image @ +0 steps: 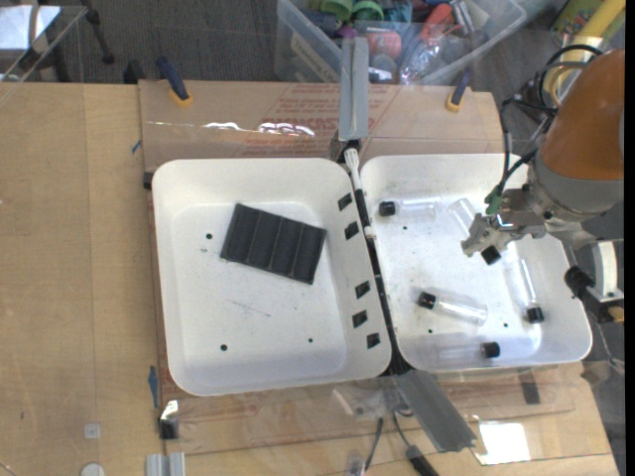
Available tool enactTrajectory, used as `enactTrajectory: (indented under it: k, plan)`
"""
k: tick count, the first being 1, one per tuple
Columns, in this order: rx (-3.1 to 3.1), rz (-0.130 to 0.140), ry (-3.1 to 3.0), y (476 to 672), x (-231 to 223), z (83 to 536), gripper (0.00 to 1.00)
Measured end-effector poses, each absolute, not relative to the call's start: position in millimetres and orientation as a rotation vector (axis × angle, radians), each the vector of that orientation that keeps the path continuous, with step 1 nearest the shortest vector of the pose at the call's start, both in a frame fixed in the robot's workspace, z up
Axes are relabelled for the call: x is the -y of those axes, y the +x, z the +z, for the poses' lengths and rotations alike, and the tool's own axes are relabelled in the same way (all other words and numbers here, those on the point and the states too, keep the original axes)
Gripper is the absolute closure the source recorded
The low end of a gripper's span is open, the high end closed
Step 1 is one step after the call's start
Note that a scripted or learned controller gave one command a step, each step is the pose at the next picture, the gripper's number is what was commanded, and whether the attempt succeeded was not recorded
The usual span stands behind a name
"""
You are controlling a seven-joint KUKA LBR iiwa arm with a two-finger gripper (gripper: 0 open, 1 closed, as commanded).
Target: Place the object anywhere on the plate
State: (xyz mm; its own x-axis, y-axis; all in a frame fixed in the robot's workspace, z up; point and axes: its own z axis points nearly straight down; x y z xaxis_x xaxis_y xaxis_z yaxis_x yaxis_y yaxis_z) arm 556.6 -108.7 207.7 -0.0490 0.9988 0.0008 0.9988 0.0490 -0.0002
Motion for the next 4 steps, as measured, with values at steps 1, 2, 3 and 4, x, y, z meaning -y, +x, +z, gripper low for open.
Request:
enactTrajectory:
  k: [1, 2, 3, 4]
  plan:
    - [2.232, 0.001, -2.212, 572.2, 161, 228, 1.0]
    - [2.261, 0.0, -2.183, 604.3, 193, 259, 1.0]
    - [2.005, 0.001, -2.423, 586.7, 222, 333, 1.0]
    - [2.005, 0.0, -2.422, 586.8, 222, 333, 0.0]
